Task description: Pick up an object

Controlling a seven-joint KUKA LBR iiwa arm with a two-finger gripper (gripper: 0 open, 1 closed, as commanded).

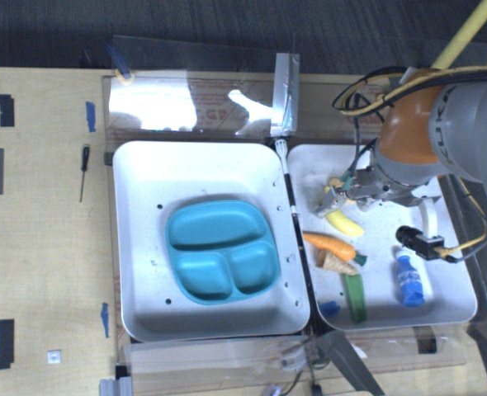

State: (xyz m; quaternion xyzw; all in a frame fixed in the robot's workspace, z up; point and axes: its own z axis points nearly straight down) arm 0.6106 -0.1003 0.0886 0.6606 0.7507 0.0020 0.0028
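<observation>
Banana (pixel 344 223) just below claw (pixel 336 191)

No readable text, labels, brands or numbers anywhere, blue bottle (pixel 408 280) label too small and blurred to make out

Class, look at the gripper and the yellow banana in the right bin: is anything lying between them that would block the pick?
Nothing visible blocks it. The gripper hovers in the right bin just above the yellow banana, with bare bin floor between them. The carrot lies just beyond the banana, close against it, so it might get nudged.
</observation>
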